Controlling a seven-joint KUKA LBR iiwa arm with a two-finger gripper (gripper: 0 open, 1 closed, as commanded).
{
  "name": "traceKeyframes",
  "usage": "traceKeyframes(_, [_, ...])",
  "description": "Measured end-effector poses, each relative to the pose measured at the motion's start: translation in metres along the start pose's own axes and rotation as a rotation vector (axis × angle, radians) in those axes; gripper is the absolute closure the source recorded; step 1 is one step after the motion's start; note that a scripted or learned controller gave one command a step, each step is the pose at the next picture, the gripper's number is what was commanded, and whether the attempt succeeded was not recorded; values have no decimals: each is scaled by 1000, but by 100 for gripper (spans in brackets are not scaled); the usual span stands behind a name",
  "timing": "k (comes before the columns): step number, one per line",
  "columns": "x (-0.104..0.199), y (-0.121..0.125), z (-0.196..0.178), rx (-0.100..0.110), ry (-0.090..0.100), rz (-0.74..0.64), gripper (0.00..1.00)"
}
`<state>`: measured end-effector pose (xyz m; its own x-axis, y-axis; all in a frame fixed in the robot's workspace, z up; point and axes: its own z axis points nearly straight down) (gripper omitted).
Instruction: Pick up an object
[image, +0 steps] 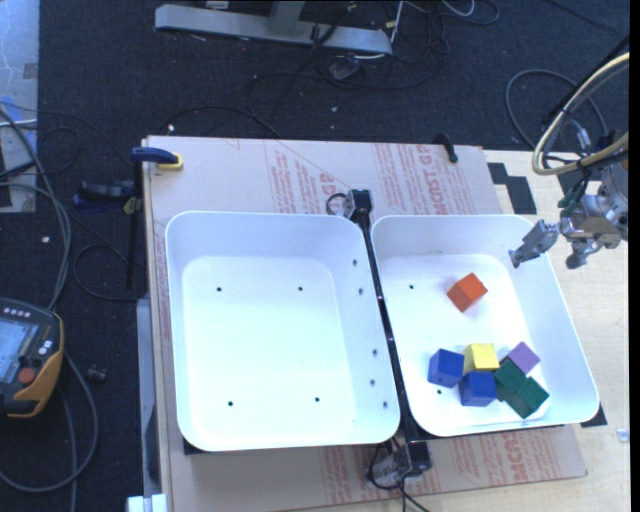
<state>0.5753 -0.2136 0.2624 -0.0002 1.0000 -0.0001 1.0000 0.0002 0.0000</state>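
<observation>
Gripper (556, 250): hung over the right bin's (570, 330) upper right rim, fingers spread, grasping nothing. Orange cube (467, 292): matte, hard-edged, lying alone in that bin, down and to the left of the gripper, the nearest piece to it. Blue, yellow, purple and green blocks (487, 377): clustered touching, near the bin's lower edge.

A dark carpeted floor (90, 90) strewn with black cables (60, 260) surrounds the desk (260, 180), which is covered by printed cardboard; a grey metal bar (270, 28) lies beyond it.
</observation>
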Motion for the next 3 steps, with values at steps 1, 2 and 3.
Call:
traceKeyframes(1, [1,57,180,9,3,-1,0])
traceKeyframes(2, [0,38,174,0,0,0,0])
traceKeyframes(3, [0,25,174,0,0,0,0])
